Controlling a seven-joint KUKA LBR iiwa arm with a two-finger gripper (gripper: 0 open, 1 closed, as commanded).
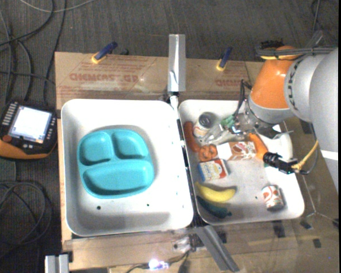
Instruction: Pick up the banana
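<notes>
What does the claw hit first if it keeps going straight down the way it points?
Probably the small can or the orange toy beside it, not the banana. The claw points down-left; depth is unclear.

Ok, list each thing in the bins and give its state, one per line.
banana: lying flat in the right bin, not gripped
teal divided plate: right side up in the left bin
small can: on its side
silver can: upright
small carton: lying flat
tool: over the right bin's far end

Grey arm (321, 90) is showing a rounded orange band above the wrist; a black-and-yellow cable (290, 162) is trailing beside it.
</notes>
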